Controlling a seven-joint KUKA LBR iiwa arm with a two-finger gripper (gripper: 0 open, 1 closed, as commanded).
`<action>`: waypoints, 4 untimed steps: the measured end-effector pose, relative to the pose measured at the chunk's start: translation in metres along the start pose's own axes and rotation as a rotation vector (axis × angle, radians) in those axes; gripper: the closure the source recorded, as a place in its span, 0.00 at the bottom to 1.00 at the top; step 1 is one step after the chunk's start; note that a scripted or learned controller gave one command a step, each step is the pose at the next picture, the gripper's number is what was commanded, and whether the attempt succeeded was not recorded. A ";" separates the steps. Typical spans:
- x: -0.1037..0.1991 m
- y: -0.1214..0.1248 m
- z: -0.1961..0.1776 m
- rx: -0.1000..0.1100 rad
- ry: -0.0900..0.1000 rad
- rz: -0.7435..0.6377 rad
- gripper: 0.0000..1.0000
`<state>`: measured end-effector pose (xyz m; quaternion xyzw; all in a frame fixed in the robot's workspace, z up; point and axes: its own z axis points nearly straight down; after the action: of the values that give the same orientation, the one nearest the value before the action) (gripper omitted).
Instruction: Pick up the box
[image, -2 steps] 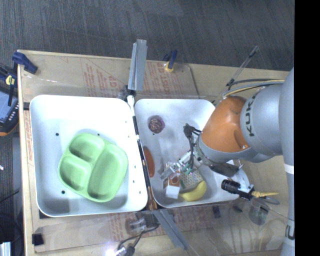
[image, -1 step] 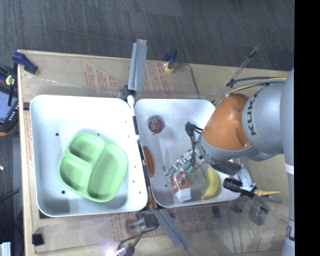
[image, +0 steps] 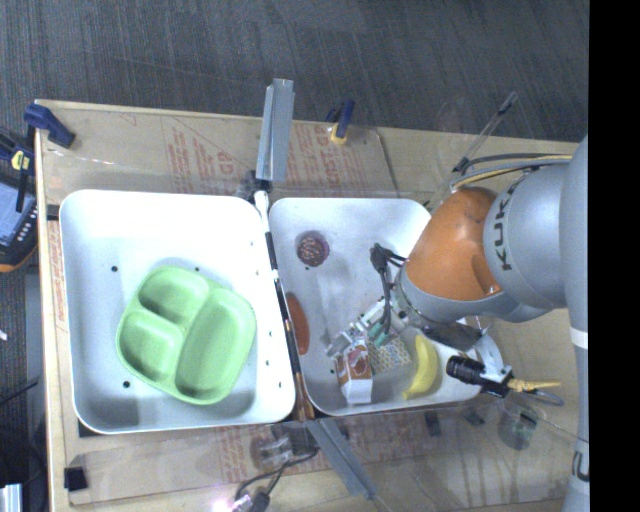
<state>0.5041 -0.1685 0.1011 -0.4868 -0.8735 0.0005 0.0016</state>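
Observation:
The box (image: 355, 374), a small brown carton with a white end, lies near the front edge of the right bin (image: 340, 215). My gripper (image: 366, 335) hangs low over the bin, just behind and above the box, at or very near its top end. The grey arm with its orange band (image: 455, 255) reaches in from the right and hides the bin's right side. Whether the box is touched is unclear.
A yellow banana (image: 425, 367) lies right of the box, beside a patterned packet (image: 392, 355). A dark round object (image: 313, 248) sits at the back left of the right bin, and a reddish item (image: 297, 322) rests against its left wall. The left bin (image: 90, 230) holds a green divided plate (image: 187, 334).

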 end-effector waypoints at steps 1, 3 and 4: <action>-0.027 0.049 -0.039 -0.002 -0.002 -0.039 0.00; -0.026 0.074 -0.009 -0.003 -0.003 -0.137 0.00; -0.089 0.117 -0.009 -0.003 -0.003 0.007 0.00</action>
<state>0.6505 -0.1829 0.1097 -0.4896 -0.8719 -0.0001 -0.0003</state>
